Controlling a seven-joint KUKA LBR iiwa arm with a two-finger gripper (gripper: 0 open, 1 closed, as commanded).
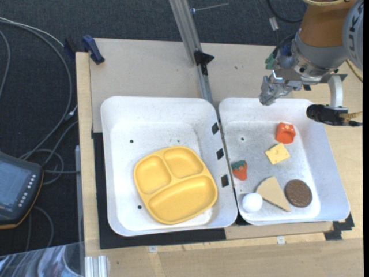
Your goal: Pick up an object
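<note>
The right bin [326, 149] holds several small items: an orange-red block [285, 132], a yellow cheese-like square [277, 153], a strawberry toy [240, 169], a tan wedge [273, 193], a brown round cookie [298, 193] and a white ball [251, 202]. My gripper [269, 93] hangs above the far left corner of that bin, raised off the floor and away from all the items. Nothing shows between its tips.
The left bin [115, 126] carries a yellow divided plate [174, 183]. A slanted metal pole [187, 25] rises behind the seam between the bins. Cables and a tablet [14, 189] lie off the bench at left.
</note>
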